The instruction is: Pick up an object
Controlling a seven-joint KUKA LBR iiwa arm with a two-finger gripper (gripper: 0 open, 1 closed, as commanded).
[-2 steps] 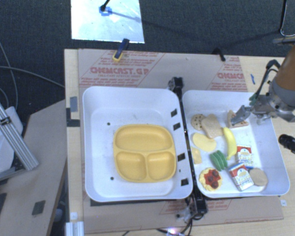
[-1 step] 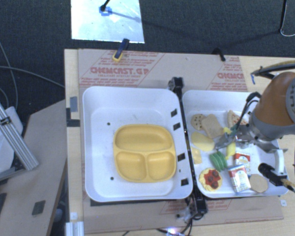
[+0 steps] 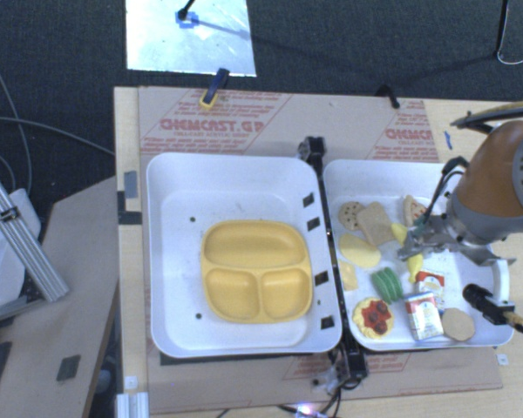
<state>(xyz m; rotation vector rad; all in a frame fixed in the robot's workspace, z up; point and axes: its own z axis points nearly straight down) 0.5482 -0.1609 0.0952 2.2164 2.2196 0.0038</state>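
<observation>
The claw (image 3: 416, 249) hangs low in the right bin (image 3: 349, 174) among small toy food, near a green piece (image 3: 386, 283) and a yellow slice (image 3: 359, 252); whether it grips anything I cannot tell. These look light, rigid, smooth plastic, best pinched across narrow sides.

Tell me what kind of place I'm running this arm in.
Likely a robotics lab test bench, not a kitchen: two white bins sit on a Chemcast-printed board, one holding a yellow divided tray, the other toy food such as a small carton, with the gripper above them.
</observation>
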